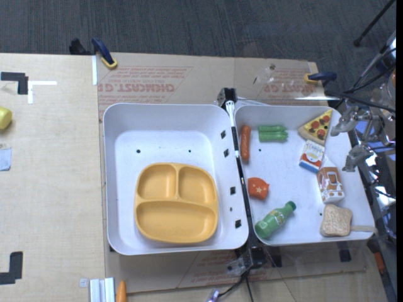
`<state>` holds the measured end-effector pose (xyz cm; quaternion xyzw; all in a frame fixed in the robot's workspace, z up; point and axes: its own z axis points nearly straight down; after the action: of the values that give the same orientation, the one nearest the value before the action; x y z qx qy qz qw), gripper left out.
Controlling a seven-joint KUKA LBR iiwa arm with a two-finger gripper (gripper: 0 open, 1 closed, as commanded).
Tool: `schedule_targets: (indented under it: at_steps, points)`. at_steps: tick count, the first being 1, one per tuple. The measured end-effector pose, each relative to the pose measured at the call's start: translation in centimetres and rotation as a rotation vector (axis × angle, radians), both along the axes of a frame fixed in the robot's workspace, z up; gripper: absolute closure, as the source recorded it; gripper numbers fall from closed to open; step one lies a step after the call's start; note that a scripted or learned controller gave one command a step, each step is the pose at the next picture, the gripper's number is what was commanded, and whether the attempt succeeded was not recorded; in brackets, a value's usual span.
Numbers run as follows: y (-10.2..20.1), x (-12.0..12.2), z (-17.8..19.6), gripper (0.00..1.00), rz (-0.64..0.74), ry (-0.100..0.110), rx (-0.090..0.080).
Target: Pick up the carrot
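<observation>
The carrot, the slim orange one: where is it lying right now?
The slim orange carrot lies in the right white bin, along its left wall, left of the green pepper and above the red tomato piece.

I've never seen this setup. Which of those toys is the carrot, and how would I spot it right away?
Look at the right-hand shallow white bin of the two. Along its left wall, near the top, lies the carrot, a slim orange plastic stick pointing away from the camera. The short green ridged toy beside it and the squat red-orange lump below it are both stubbier; only the carrot is long, thin and orange.
</observation>
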<state>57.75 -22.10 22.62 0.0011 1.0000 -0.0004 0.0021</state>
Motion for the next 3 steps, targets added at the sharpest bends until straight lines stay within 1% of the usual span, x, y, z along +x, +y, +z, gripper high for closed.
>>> schedule_targets:
  at_steps: [1,2,3]
  points:
    - [5.5,-2.4,15.7,0.00,0.049,-0.003,-0.001]
    - [13.6,-8.7,26.3,0.00,-0.003,-0.005,-0.001]
    - [13.6,-8.4,27.3,1.00,-0.002,-0.013,-0.002]
